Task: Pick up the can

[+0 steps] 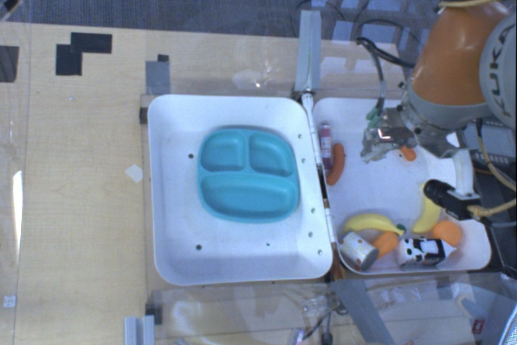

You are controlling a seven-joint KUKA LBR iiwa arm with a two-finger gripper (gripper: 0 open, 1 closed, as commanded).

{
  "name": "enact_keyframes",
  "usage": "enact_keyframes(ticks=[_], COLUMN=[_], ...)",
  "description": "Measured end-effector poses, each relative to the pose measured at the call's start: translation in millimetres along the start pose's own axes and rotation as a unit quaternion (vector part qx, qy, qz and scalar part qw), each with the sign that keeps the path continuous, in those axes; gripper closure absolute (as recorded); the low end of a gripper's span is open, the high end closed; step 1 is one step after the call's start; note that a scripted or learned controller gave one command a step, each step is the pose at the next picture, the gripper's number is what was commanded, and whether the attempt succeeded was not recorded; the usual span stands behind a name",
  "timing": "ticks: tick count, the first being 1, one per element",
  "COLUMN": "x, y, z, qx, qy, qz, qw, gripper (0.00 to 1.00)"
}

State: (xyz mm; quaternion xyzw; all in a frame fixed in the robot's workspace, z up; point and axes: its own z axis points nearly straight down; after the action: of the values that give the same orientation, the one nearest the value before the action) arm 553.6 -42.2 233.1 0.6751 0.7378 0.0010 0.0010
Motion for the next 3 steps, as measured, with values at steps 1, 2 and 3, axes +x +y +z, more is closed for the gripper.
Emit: enact_keyframes(ticks=[1, 2, 3], x=[4, -11, -11], y=[33, 5, 5], z=[-49, 49, 49], qx=[-0.001, 0.001, 0.001], qy=[0.0, 0.0, 0.0], qz=[0.07, 0.324, 0.324], qw=[0.9975, 0.946, 0.9459], gripper=[1.0, 1.0, 0.0])
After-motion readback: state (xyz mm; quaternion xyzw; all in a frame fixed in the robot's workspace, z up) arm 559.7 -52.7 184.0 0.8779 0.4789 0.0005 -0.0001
